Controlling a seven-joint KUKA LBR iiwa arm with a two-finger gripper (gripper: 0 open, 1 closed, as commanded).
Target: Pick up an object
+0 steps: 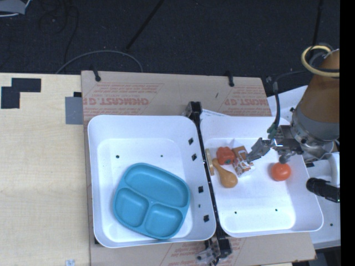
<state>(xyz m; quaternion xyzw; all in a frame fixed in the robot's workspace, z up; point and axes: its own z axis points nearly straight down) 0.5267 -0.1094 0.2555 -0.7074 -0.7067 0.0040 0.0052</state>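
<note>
In the right bin (260, 218) lie a red-orange tomato-like ball (281, 172), a tan pear-shaped toy (226, 175), a small red piece (224, 154) and a little brown-and-white item (242, 162). My gripper (252, 155) reaches in from the right and hangs low over the bin's upper middle. Its tip is right beside the brown-and-white item, with the ball just to its right. Nothing is visibly held.
The left bin (105, 148) holds a blue divided plate (151, 201). A black divider (202, 170) runs between the two bins. Both rest on a cardboard sheet (166, 93) on the pale bench.
</note>
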